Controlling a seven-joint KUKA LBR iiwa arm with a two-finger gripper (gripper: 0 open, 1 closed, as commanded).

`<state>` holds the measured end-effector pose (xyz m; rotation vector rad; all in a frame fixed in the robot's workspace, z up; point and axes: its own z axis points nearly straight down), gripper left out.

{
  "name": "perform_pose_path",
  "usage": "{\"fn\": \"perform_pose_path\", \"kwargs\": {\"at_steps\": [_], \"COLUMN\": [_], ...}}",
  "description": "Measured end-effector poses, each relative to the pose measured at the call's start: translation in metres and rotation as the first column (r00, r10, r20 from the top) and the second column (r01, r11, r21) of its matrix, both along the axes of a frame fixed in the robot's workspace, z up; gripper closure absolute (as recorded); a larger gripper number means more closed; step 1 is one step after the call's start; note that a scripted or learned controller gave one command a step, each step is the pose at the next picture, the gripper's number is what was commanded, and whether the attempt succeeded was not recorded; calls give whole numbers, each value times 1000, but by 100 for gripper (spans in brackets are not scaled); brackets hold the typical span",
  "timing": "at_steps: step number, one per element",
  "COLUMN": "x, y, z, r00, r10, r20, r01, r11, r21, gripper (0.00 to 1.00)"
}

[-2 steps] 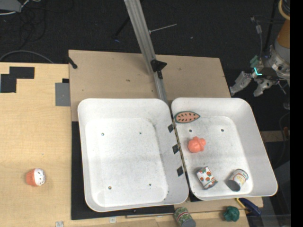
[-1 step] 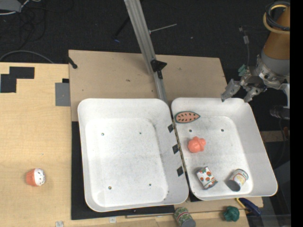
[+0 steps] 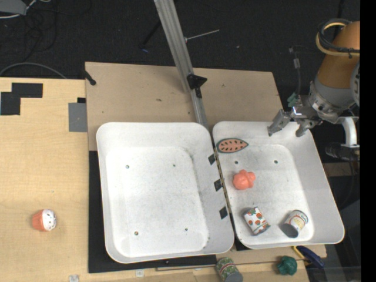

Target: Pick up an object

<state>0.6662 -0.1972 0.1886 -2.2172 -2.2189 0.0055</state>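
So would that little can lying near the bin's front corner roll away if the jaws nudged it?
Probably: the small cylindrical can with the pale label lies on its side, so a nudge could roll it. It looks rigid, and the smooth rounded wall might slip.

The grey arm reaches in from the right; its hand (image 3: pixel 292 123) hangs with both fingers spread apart.

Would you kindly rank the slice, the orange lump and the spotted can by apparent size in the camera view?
1. Slice
2. Spotted can and orange lump: too alike to rank.
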Motion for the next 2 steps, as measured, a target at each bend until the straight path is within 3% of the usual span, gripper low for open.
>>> {"fn": "perform_pose_path", "kwargs": {"at_steps": [1, 2], "x": [-11, -9], "y": [0, 0], "z": [-55, -42], "r00": [1000, 1000], "r10": [0, 1], "r20": [-2, 4], "r01": [0, -1], "r11": [1000, 1000], "r21": [1, 0], "gripper": [0, 100]}}
